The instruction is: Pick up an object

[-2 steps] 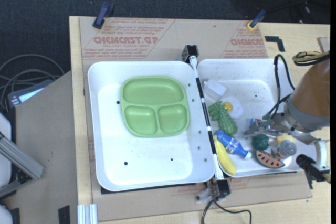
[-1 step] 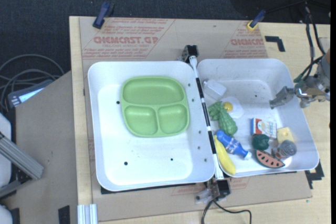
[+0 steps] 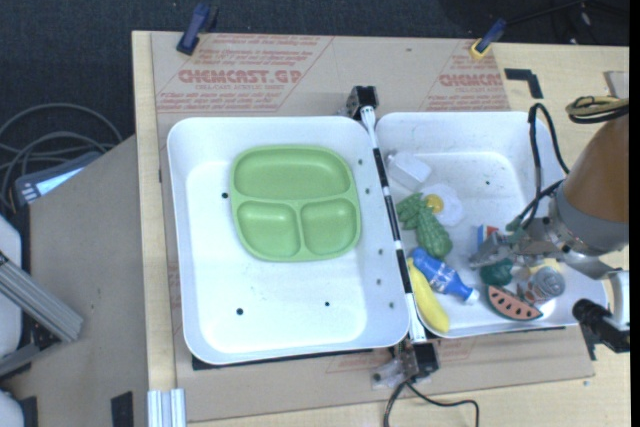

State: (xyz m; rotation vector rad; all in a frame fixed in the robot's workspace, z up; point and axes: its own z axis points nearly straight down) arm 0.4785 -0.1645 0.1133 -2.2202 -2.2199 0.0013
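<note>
We judge the step in hand to be the descent onto a target in the right bin [image 3: 500, 140], which sits on the bench [image 3: 300, 55]. To do it well, we should pick one isolated item, centre the claw [image 3: 515, 260] over it, and avoid the bin wall. The candidates lie close together: a green toy [image 3: 425, 223], a blue bottle [image 3: 443, 277], a banana [image 3: 430, 305], a watermelon slice [image 3: 515, 302] and a small teal piece [image 3: 495, 273] just beside the claw. We cannot tell how far the claw is open, nor whether it holds anything. The arm [image 3: 600, 195] reaches in from the right, wrist low over the bin's near right corner. The left bin [image 3: 200, 245] holds a green divided plate [image 3: 296, 201].
</note>
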